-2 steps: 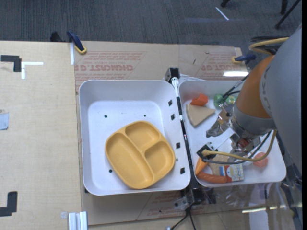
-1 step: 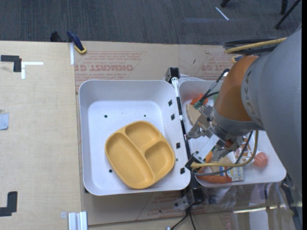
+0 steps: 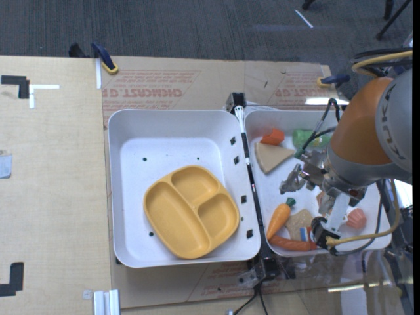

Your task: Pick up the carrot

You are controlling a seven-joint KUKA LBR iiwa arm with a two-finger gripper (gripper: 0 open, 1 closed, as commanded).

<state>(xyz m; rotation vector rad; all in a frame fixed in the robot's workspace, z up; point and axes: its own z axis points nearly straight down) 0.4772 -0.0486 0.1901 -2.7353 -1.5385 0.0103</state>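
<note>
Looking down on the right bin (image 3: 265, 184), you see the carrot (image 3: 280, 219) lying near its front left corner, green top pointing toward the pincer (image 3: 293, 179), which hovers close by without touching it. You cannot tell whether the pincer is apart or together. A red pepper (image 3: 292, 244) lies beside the carrot's tip, and a yellow divided plate (image 3: 190, 210) sits in the left bin (image 3: 131, 176).

Green thing (image 3: 303, 137) partly beneath the arm (image 3: 367, 133)
</note>
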